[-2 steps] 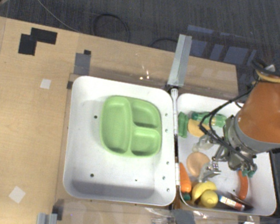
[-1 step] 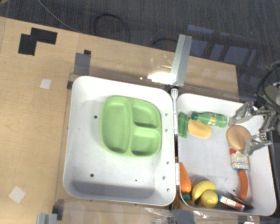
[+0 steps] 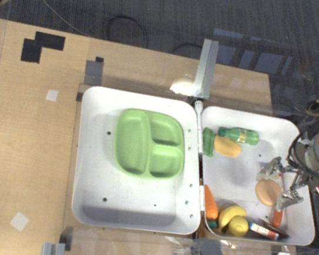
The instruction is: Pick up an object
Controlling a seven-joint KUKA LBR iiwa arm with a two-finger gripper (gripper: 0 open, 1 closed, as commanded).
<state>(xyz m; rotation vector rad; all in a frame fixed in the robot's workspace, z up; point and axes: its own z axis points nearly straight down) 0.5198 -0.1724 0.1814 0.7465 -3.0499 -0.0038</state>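
Spread wide, the gripper's (image 3: 280, 182) two metal fingers (image 3: 272, 166) straddle a tan, egg-shaped object (image 3: 266, 193) lying on the floor of the right bin (image 3: 242, 172); one finger sits just above it, the other just to its right (whether either touches it is hard to tell). Nothing is lifted between them. Below the fingers lie a small carrot (image 3: 277, 217), a red marker (image 3: 264, 230) and two lemons (image 3: 233, 219). Well to their left rest a green bottle (image 3: 238, 135) and a yellow piece (image 3: 226, 147). Farther left, the other bin (image 3: 86, 202) holds a green divided tray (image 3: 149, 144).
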